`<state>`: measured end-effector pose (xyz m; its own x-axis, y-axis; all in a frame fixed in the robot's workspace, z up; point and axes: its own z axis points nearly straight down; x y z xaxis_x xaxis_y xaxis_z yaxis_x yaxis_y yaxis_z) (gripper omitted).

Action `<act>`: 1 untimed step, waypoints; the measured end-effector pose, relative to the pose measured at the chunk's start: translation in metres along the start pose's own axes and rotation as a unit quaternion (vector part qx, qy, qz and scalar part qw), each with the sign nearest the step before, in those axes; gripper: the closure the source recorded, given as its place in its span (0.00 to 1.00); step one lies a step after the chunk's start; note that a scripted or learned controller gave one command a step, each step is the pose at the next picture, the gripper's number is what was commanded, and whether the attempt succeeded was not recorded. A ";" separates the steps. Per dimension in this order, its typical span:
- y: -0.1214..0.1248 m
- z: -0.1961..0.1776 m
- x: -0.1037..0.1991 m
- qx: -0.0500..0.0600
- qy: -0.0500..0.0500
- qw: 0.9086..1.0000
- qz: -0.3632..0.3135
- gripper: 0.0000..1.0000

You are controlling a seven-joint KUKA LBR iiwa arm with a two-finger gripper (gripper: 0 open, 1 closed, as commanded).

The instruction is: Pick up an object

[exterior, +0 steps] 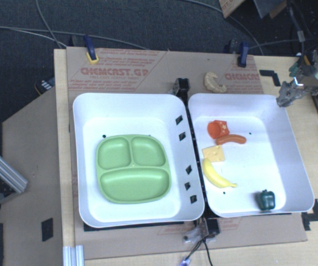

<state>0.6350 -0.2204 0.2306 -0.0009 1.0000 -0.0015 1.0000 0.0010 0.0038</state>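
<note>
Objects — red pepper [218, 128], sausage [232, 139], cheese [213, 153], banana [217, 175] — crowd the right bin's [292, 159] left edge; we cannot tell our gripper's [288, 95] opening beyond its far-right corner.

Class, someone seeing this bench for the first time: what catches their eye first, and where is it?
A green divided plate sits in the left bin. In the right bin, small toy foods cluster at the left side: a red pepper, sausage, cheese and banana.

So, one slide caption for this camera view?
Gripper above right white bin's far corner; yellow banana untouched.
</note>
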 end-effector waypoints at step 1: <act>-0.001 0.009 0.049 0.003 0.002 1.000 -0.002 1.00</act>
<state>0.6341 -0.1712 0.2211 -0.0047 1.0000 0.0027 1.0000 0.0047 -0.0025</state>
